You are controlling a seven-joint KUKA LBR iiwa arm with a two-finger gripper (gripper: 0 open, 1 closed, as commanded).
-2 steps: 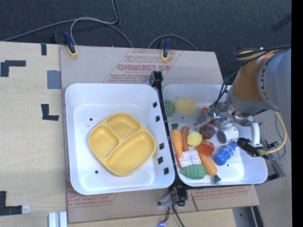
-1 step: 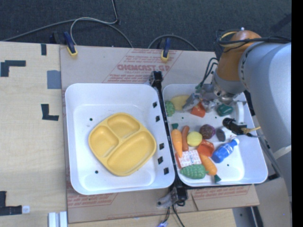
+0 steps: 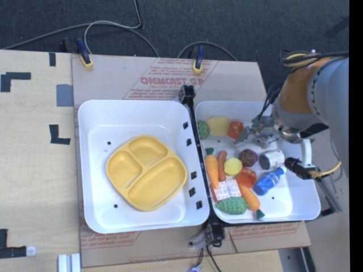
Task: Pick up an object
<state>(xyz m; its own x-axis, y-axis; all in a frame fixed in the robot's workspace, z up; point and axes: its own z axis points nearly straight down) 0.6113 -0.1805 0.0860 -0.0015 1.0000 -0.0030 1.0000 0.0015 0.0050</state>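
Two white bins (image 3: 91, 152) — one yellow tray (image 3: 146, 171), two carrots (image 3: 211, 170); gripper (image 3: 256, 134) above.

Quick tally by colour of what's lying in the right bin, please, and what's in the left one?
Right bin, as far as the slanted view lets me tell:
Orange/red: 5 (carrot, second carrot, tomato-like piece, red piece, small reddish piece)
Yellow: 2
Green: 2
Blue: 1
Brown: 1
White: 2
Left bin:
Yellow: 1 (divided plate)
Total: 14
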